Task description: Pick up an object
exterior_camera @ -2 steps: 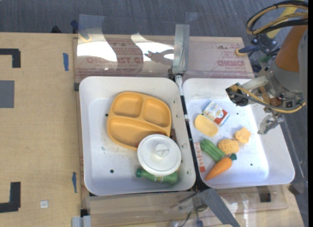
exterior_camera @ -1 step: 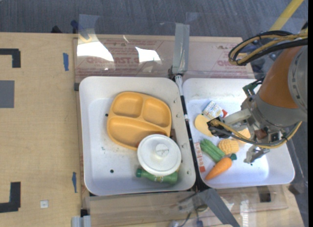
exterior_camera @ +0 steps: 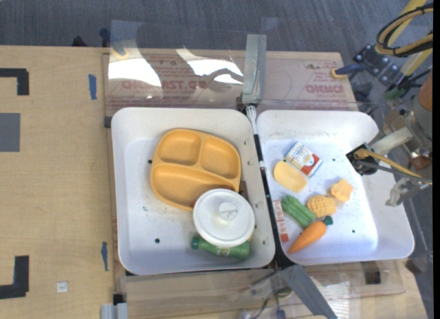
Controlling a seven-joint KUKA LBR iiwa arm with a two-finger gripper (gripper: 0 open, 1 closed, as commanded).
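The right bin (exterior_camera: 357,238) holds several toy foods. There is a small red and white carton (exterior_camera: 303,159), a pale yellow oval piece (exterior_camera: 289,177), a green vegetable (exterior_camera: 298,210), a yellow corn piece (exterior_camera: 321,205), a small orange chunk (exterior_camera: 341,190) and a carrot (exterior_camera: 307,236). My gripper (exterior_camera: 401,192) hangs over the right edge of this bin, to the right of the orange chunk and apart from every item. Nothing shows in its grasp.
In the left bin (exterior_camera: 130,194) lie a yellow divided plate (exterior_camera: 194,166), a white round bowl (exterior_camera: 224,216) overlapping it, and a green item (exterior_camera: 221,247) at the bowl's front. A red and white strip (exterior_camera: 278,216) lies along the right bin's left wall. Cardboard surrounds the bins.
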